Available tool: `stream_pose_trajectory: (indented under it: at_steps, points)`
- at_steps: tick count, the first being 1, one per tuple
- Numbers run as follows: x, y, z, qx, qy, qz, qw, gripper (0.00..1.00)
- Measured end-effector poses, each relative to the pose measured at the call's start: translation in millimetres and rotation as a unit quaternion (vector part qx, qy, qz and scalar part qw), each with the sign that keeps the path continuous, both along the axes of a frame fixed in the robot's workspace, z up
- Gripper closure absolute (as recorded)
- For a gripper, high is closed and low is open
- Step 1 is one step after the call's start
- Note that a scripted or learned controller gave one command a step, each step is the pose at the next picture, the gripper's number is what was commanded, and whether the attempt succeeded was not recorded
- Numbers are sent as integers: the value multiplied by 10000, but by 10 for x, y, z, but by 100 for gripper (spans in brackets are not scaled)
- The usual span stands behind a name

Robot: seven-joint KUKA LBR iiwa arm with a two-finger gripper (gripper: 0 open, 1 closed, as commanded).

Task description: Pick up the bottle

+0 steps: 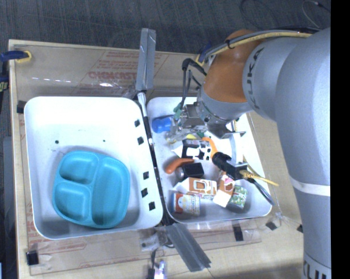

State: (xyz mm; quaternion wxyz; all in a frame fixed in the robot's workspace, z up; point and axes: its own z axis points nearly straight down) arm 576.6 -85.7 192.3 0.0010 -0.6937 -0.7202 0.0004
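Grey arm (pixel 291 97) above right bin (pixel 256 211), tool (pixel 183 124) beside blue bottle (pixel 161 124).

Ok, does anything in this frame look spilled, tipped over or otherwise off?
Nothing looks spilled or broken. The right bin holds a crowded jumble, with the bottle lying on its side near the front wall. The blue tray sits alone in the left bin. The gripper is over the clutter.

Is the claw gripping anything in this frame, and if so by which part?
Cannot be told. The claw sits low in the right bin beside a blue object, its tips hidden among clutter.
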Motion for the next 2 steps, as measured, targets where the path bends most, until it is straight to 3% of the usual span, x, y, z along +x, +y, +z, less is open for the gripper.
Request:
stream_pose_trajectory:
  at_steps: [1, 2]
  points:
    - [-461, 571, 266, -4, 24, -1871, 9823, 100]
    - [-423, 608, -18, -4, 25, -870, 9962, 100]
